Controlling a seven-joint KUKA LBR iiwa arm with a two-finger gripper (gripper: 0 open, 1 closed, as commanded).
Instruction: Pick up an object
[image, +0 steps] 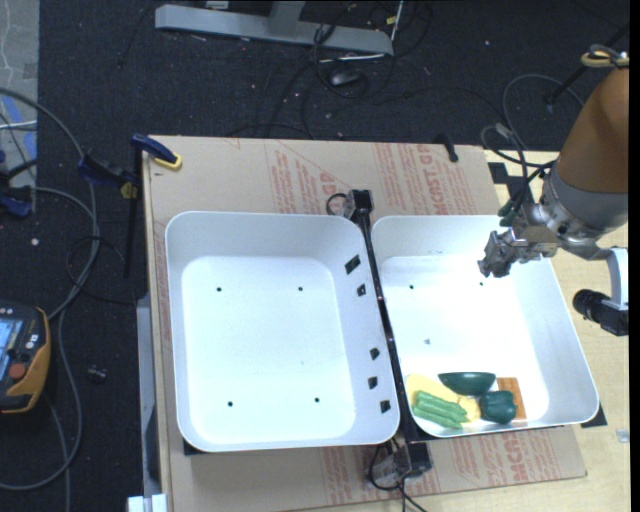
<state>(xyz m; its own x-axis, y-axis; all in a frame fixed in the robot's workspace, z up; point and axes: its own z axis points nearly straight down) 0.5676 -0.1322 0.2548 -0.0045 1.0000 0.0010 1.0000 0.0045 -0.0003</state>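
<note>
At the right bin's (560, 300) near edge, small toys lie clustered: a ridged light-green piece (440, 408), a dark green bowl shape (467, 381), a teal lump (498, 407). They look light, stiff and smooth, and the ridged piece probably grips best across its width. Farther back, the gripper (497, 253) hovers holding nothing; how far it is open cannot be told.
</note>
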